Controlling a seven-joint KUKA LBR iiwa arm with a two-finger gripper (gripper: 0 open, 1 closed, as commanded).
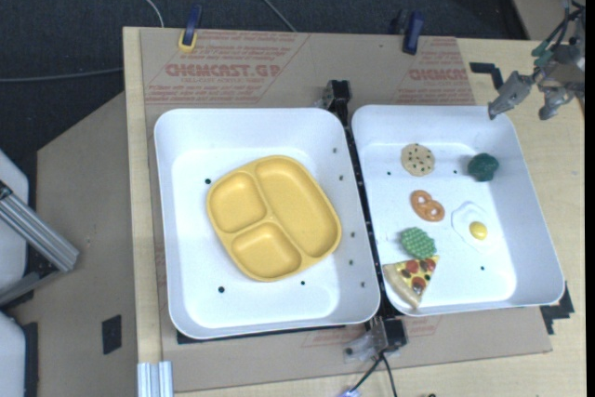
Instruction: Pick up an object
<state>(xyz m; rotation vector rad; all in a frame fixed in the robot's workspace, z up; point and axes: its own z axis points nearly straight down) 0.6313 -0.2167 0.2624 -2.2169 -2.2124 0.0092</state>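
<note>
The gripper [528, 98] hung above the right bin's [530, 284] far right corner, fingers spread apart and holding nothing. No pick had begun: the nearest candidate, a green object [482, 166], lay untouched in that bin; descent, closure and lift remained.

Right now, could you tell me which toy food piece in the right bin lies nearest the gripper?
The dark green leafy toy, by the right white bin's far right side, lies closest to the gripper; the cookie, pretzel, egg and pizza slice sit farther away.
</note>
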